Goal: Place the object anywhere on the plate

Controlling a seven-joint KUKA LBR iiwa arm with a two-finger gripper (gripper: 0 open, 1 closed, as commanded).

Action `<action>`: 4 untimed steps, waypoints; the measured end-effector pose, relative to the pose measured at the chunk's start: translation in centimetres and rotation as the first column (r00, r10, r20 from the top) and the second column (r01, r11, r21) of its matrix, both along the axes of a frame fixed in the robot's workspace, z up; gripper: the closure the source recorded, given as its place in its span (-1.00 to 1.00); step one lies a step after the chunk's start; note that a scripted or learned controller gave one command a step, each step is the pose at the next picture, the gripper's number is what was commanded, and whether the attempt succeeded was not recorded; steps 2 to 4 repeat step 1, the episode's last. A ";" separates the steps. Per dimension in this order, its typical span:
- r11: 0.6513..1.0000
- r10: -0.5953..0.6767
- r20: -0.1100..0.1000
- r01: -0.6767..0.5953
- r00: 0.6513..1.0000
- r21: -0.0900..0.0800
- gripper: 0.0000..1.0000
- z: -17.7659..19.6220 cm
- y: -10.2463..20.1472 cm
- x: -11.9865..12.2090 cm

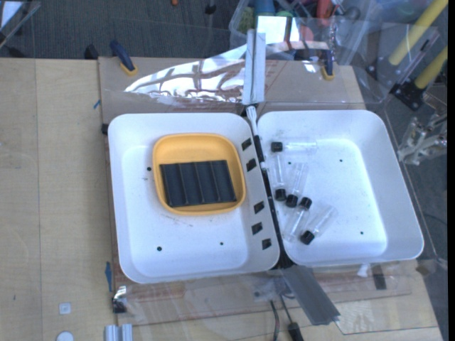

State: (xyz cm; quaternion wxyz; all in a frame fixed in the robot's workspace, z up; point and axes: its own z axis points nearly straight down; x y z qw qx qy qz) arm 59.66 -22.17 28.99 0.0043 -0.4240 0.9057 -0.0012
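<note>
State of the gripper cannot be told; 5 vials (291, 200), axes mixed, lie in the right bin (355, 183), arm-entry side, with the plate (199, 142) beyond in the left bin (142, 247).

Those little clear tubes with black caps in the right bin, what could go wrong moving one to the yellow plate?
The clear plastic tubes with black caps lie clustered, so a grab might catch two. The yellow plate already carries a ridged black block, so a round tube might roll off it.
</note>
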 end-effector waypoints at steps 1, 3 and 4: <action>0.966 0.258 0.001 -0.258 0.966 -0.001 1.00 3.3 0.0 1.3; 0.966 0.258 0.001 -0.258 0.966 -0.001 1.00 3.3 0.0 1.3; 0.966 0.258 0.001 -0.258 0.966 -0.001 1.00 3.3 0.0 1.3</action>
